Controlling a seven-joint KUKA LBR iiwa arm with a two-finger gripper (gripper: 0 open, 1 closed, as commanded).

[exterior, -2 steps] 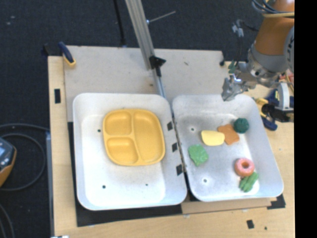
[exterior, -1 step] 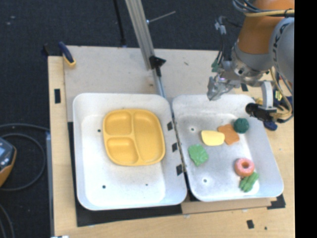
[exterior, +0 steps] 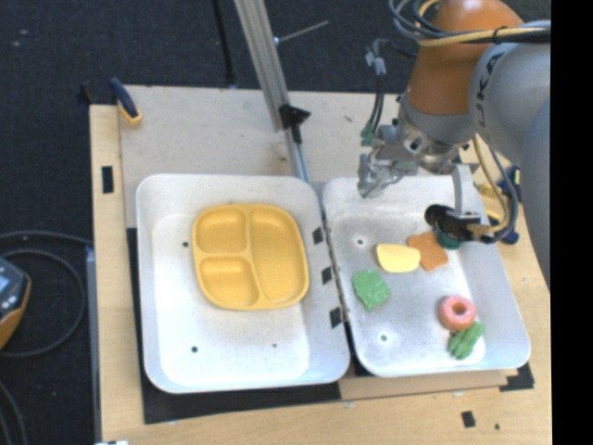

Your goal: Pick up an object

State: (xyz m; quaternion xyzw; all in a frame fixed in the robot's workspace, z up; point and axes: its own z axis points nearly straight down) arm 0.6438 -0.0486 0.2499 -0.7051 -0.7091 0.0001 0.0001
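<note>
Gripper (exterior: pixel 372 180) hangs at right bin's (exterior: pixel 505 286) upper-left corner, finger state can't tell; nearest pick, yellow piece (exterior: pixel 398 259), lies below and slightly right of it at mid-bin, long axis roughly horizontal.

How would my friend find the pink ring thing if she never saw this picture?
Look in the right bin, near its front right corner. The pink ring lies there, touching a green toy. It is the only pink thing and the only one with a hole.

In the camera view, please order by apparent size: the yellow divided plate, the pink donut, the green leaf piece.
1. yellow divided plate, clearly largest
2. green leaf piece and pink donut: look alike, no ranking
</note>
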